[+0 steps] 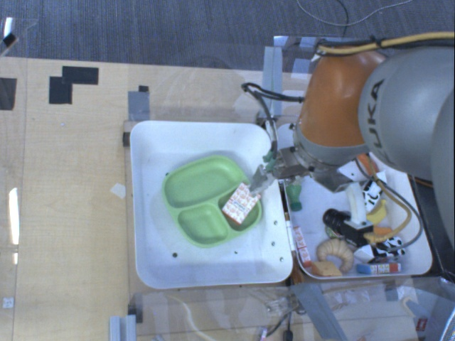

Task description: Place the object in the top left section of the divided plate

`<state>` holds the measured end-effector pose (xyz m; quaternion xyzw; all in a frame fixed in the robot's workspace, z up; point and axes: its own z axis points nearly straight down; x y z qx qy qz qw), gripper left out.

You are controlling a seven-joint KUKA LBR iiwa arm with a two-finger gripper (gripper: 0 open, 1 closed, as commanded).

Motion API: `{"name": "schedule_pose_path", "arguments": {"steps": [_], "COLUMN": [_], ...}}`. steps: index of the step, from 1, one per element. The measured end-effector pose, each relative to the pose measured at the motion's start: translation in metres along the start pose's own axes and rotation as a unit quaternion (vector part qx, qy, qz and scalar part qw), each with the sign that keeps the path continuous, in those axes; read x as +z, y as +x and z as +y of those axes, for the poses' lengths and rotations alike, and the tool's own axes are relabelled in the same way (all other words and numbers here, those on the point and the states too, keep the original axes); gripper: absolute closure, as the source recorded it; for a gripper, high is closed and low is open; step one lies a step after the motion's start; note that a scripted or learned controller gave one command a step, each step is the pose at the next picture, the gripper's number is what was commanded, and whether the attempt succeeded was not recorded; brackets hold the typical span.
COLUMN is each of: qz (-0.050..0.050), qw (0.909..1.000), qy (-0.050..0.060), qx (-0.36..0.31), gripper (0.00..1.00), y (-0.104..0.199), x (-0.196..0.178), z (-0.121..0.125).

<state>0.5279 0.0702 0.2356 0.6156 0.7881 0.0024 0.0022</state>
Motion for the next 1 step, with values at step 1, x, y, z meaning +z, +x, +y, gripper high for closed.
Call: {"name": "schedule_pose_path", "arguments": {"steps": [1], "qz": [0.0], "qw": [0.9966], "qy": [0.001], "qx": [0.082], "gripper": [0.0], "y": [0.0263], "x": [0.0148], "z": [0.0206]}}
